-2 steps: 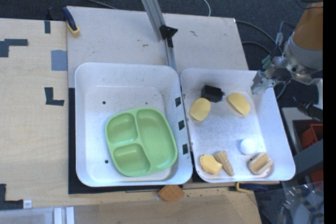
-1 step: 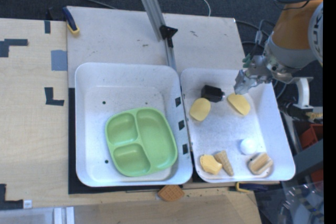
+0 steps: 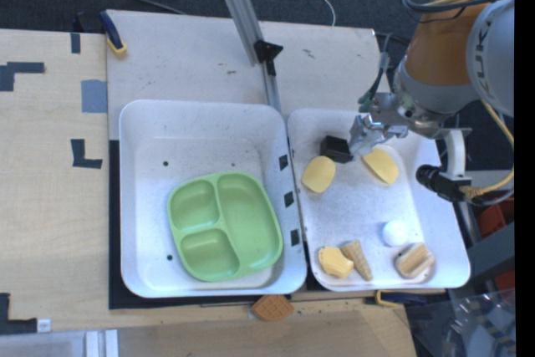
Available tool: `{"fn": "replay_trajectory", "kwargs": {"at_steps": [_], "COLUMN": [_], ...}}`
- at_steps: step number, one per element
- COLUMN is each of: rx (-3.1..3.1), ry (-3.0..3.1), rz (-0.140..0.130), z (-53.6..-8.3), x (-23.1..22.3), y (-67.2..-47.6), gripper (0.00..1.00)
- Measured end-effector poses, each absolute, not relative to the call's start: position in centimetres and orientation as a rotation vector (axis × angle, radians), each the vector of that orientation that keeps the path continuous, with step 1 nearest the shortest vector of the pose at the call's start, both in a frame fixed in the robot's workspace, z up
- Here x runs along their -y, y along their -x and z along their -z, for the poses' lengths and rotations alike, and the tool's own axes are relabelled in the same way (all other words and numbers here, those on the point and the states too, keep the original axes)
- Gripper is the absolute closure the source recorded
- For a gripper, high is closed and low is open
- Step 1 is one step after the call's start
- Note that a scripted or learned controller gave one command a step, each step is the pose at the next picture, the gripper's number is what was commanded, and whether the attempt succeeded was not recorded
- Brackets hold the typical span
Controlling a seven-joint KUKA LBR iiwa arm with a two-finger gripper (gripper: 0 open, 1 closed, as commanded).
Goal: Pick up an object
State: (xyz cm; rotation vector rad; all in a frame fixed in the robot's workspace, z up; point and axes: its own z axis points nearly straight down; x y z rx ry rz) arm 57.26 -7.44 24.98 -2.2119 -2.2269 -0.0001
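Sitting side by side on the table (image 3: 192,71), two shallow white bins carry everything. The left bin (image 3: 134,180) holds one glossy green plate (image 3: 224,224) with three moulded compartments, lying toward that bin's near right corner, its edge close to the dividing wall. The right bin (image 3: 435,263) holds a scatter of small food-shaped toys. A rounded yellow piece (image 3: 318,174) lies near the bin's left wall, and just beyond it sits a small black block (image 3: 336,149) at the far left corner. A second yellow piece (image 3: 381,165), wedge-like and smooth, rests toward the far right side. Along the near edge lie a lumpy yellow piece (image 3: 334,262), a ridged tan cone (image 3: 357,258) touching it, and a brown and cream bun (image 3: 414,260) at the near right corner. A white ball (image 3: 394,232) sits just beyond the bun.

The gripper (image 3: 368,134) hangs over the far part of the right bin, between the black block and the yellow wedge, metal and dark. Whether its tips are spread or pinched I cannot tell, and nothing is seen held.

A waffle-textured tan biscuit (image 3: 272,308) lies on the table at its near edge, outside both bins.
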Motion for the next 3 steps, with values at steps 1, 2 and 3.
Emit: {"fn": "replay_trajectory", "kwargs": {"at_steps": [1,2,3], "rx": [2.227,2.228,2.227], "ry": [2.210,2.210,2.211], "rz": [-0.002,-0.001,-0.003], "z": [-23.9,-24.0,-23.9], "x": [1.2,-5.0,-10.1], "y": [-56.2,-55.4,-54.1], "gripper": [1.00,1.00,1.00]}}
